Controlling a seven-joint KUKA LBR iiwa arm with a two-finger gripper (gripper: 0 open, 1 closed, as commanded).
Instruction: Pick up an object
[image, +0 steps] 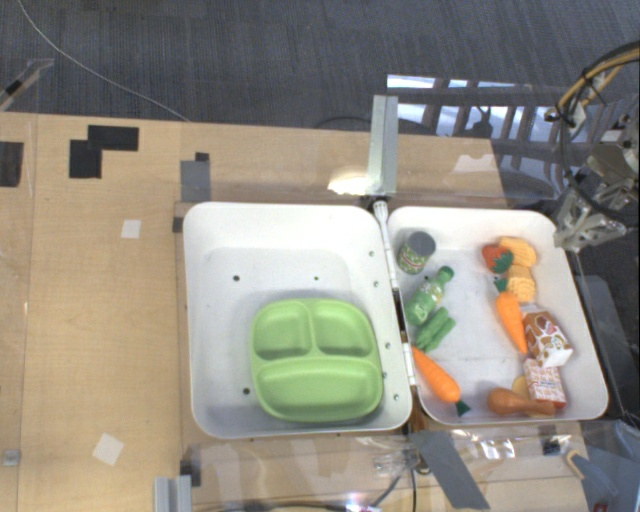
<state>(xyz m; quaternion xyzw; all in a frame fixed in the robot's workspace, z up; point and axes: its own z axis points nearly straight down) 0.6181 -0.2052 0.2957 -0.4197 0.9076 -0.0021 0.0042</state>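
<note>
The right bin (470, 225) holds several toy foods: a small grey-topped can (415, 250), a green bottle (431, 291), green pea pods (435, 328), an orange carrot (436, 376) by the front left corner, a second carrot (510, 318), a red and yellow cluster (511, 260), a red-and-white snack packet (546, 342) and a brown sausage-like piece (515, 402). My gripper (586, 222) hangs at the far right corner of this bin, just outside its rim, apart from every object.
The left bin (230, 240) carries a green divided plate (316, 360) toward its front. A metal post (384, 150) stands behind the seam between the bins. Cables and grey arm parts (605, 150) crowd the upper right.
</note>
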